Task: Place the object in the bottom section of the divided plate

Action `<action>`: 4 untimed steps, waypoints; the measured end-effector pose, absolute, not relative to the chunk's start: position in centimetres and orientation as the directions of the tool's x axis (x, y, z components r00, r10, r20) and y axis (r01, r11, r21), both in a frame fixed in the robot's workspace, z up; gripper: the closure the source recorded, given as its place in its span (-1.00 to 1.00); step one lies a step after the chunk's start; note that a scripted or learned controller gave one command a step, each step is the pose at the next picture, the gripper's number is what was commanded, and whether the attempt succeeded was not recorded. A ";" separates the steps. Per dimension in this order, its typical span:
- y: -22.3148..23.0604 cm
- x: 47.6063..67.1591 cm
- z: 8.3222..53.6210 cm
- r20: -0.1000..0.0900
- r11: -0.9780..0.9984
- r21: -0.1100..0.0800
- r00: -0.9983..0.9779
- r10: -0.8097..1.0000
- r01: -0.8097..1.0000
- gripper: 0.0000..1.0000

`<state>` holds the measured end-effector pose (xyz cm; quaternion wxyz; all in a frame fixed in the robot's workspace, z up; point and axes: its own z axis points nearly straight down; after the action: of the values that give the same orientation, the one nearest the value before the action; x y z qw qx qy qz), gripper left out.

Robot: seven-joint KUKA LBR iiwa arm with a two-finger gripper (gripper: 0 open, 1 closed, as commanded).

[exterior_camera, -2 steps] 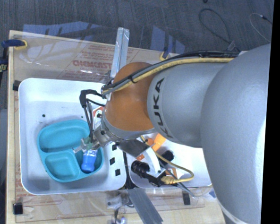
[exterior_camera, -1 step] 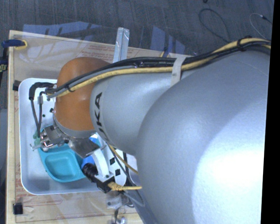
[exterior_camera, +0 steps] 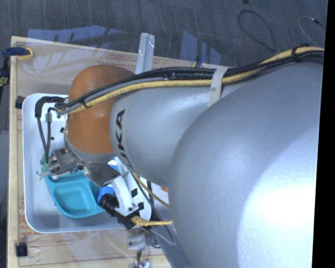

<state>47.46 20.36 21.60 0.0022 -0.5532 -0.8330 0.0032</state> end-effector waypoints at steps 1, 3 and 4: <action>20.4 47.5 21.6 0.000 0.388 -0.008 -0.388 0.922 0.922 -1.00; 20.0 52.6 17.9 -0.001 0.253 -0.010 -0.253 0.968 0.967 1.00; 21.1 51.9 23.4 -0.001 0.058 -0.004 -0.058 0.998 0.998 1.00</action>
<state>51.90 21.07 23.37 0.0011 -0.6864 -0.7272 0.0020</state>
